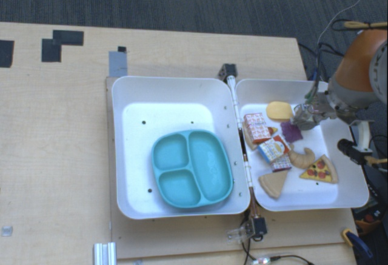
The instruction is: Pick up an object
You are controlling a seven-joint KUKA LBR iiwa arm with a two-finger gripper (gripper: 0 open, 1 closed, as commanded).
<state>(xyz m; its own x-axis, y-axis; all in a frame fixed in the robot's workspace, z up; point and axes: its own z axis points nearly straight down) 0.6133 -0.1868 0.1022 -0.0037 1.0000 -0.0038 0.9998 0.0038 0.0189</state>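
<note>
Step in hand: I judge this as the approach, before any grasp; nothing sits between the fingers that I can make out.
Gripper (305, 116): low over the right bin (351, 197), near its back edge, between the yellow piece (279, 110) and the purple piece (291, 132); too blurred and small for me to say whether it is spread or pressed together, so I cannot tell.
Arm (357, 76): reaches in from the right, its orange band above the wrist.
Candidates: all the loose toys lie in the right bin. The yellow piece is just beside the gripper on its left, the purple one just below it.
Other toys: a red-and-white box (256, 127), a small blue-and-white carton (272, 150), a tan curved piece (302, 157), a pizza slice (320, 170) and a tan wedge (273, 184), mostly crowded toward the divider.
Left bin (139, 100): holds a blue divided plate (191, 168), well apart from the gripper.
Next move: I would settle on one near piece, centre the fingers over it, drop the rest of the way, then close and lift.
Risk: the pieces lie close, so a neighbour may be nudged.
</note>
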